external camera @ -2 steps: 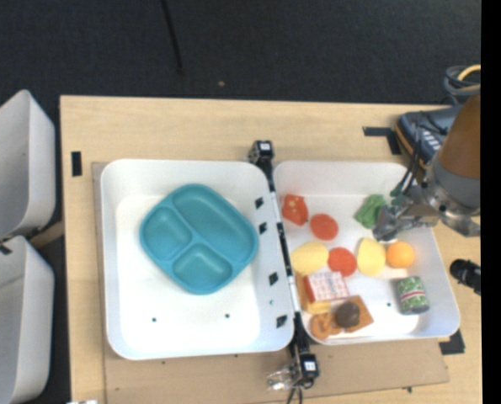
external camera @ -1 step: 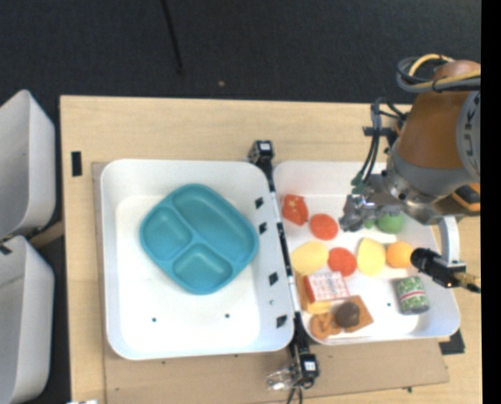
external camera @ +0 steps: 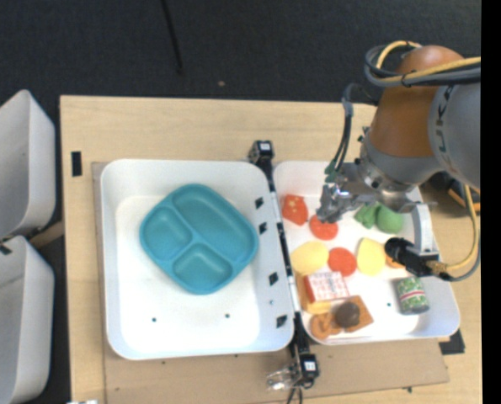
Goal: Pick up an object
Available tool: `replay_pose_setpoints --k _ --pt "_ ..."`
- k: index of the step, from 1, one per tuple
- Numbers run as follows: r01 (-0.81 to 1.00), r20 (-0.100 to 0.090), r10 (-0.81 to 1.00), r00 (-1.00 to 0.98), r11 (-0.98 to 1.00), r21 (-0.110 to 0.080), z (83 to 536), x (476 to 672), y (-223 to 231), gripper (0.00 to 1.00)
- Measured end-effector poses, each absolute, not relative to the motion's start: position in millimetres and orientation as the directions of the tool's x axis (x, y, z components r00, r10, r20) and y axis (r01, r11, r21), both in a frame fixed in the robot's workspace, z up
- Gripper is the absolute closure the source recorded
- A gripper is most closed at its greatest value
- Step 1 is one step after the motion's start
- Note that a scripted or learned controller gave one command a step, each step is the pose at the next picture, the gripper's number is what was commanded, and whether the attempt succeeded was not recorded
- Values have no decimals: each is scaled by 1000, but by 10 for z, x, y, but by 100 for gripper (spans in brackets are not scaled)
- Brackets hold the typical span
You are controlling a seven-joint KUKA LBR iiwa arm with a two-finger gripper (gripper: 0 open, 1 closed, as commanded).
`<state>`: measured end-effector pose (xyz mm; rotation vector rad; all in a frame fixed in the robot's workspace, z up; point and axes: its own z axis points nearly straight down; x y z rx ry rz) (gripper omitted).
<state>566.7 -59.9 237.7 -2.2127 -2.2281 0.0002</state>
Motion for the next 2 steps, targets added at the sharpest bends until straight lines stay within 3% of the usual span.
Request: replay_pose_setpoints --k 1,2 --pt "1000 2 1000 -8 8 -1 2484 5719 -75 100" --pt "1000 0 1000 -4 4 1 2491 5739 89 100"
